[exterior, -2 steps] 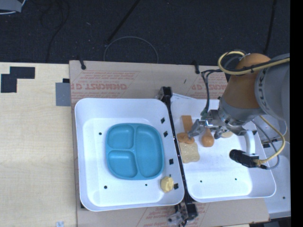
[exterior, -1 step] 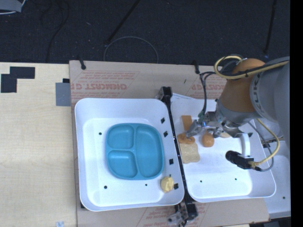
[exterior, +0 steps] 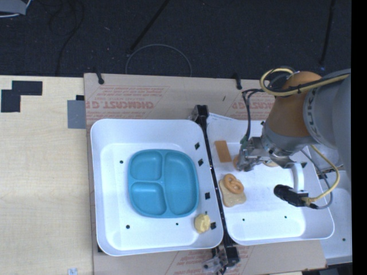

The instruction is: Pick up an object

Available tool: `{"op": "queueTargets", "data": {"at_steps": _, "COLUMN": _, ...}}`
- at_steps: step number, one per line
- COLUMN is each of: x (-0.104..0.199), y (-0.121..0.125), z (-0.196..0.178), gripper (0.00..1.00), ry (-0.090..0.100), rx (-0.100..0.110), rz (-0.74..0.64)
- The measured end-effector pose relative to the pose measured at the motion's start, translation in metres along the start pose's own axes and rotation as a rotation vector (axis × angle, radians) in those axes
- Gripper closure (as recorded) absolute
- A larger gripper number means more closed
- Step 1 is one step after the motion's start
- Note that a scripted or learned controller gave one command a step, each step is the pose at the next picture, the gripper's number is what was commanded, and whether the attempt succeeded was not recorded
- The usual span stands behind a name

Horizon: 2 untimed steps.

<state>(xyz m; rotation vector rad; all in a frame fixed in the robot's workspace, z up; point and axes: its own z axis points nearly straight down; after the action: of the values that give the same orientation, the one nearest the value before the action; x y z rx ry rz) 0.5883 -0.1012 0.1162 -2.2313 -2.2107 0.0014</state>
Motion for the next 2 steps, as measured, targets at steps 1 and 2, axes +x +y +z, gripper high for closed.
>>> {"op": "queueTargets", "data": {"at_steps": 1, "x": 0.000, "y": -0.001, "z": -0.063, "gripper": 1.00, "ry": 0.000, "rx": -0.003, "rz": -0.007}}
{"op": "queueTargets", "data": {"at_steps": 2, "x": -0.002, "y": -0.001, "z": -0.115, "gripper": 1.00, "ry": 0.000, "rx": -0.004, "rz": -0.009}}
